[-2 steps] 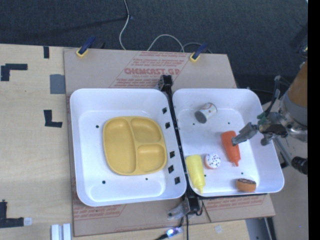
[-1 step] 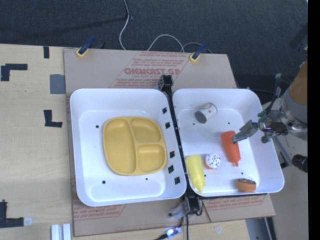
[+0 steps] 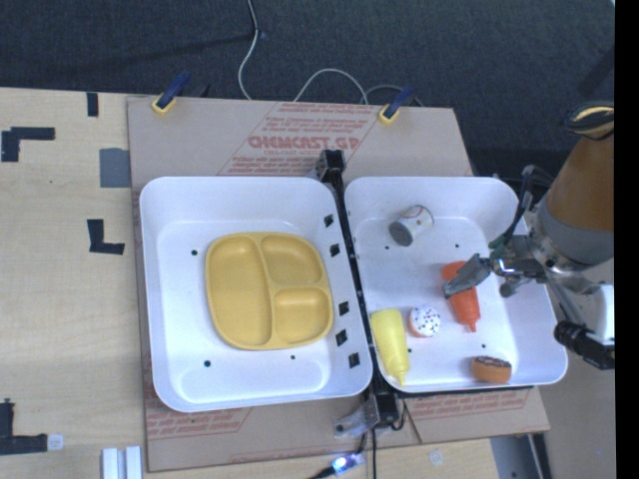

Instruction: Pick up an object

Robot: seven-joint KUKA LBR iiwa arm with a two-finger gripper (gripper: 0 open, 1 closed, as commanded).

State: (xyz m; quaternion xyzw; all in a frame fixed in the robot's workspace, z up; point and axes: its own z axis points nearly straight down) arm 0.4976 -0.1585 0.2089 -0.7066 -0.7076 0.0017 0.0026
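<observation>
Nearest, along the bottom of the frame, the wooden worktop carried a brown cardboard sheet, and on that sheet sat two shallow white bins side by side. Low in the right bin, a small brown doughnut-like piece lay near the lower right corner, and a yellow bottle-shaped toy lay against the left wall, by the black divider between the bins. Just right of its upper end rested a small white ball with dark specks.

Higher up, at mid-height of the right bin, an orange carrot-like object lay on the bin floor, running up and down in the picture. The pincer reached in from the right edge of the frame and sat over the upper end of that orange object; whether its fingers were released or clenched could not be told (they showed only as a dark grey shape). Behind it rose the grey arm with its orange band.

Toward the top of the right bin lay a small grey-and-white cylinder. The left bin held a yellow divided tray in its middle. Farthest, two yellow clips pinned the sheet's upper edge, and a thin white cable looped there against dark blue carpet.
</observation>
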